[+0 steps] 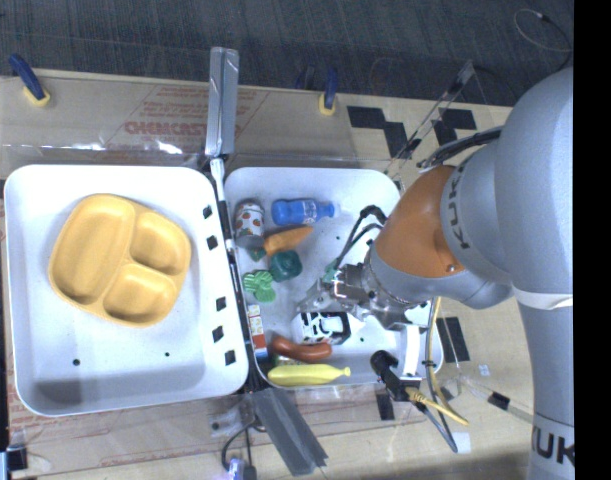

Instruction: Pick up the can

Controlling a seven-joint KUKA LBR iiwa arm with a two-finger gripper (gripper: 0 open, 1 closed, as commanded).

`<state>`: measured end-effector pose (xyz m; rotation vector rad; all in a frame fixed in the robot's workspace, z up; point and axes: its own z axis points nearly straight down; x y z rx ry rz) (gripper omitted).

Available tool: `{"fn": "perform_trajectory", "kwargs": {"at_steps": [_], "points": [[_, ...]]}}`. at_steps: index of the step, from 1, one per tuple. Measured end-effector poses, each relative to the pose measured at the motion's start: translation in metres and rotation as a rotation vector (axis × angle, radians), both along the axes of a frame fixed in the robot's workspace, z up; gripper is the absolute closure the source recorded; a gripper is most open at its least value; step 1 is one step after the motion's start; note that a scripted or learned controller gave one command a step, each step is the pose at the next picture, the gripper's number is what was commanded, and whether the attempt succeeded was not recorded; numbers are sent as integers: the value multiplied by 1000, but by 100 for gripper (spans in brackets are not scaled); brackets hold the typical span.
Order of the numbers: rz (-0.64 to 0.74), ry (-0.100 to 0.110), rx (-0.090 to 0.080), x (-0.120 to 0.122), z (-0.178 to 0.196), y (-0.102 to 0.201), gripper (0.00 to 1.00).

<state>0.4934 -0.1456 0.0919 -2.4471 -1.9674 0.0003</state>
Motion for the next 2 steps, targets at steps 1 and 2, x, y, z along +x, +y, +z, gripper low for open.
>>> {"fn": "perform_trajectory", "kwargs": {"at_steps": [1,2], "points": [[-166,1,-1,46,11,-48,0],[-172,2,1,88,0,-45,0]]}}
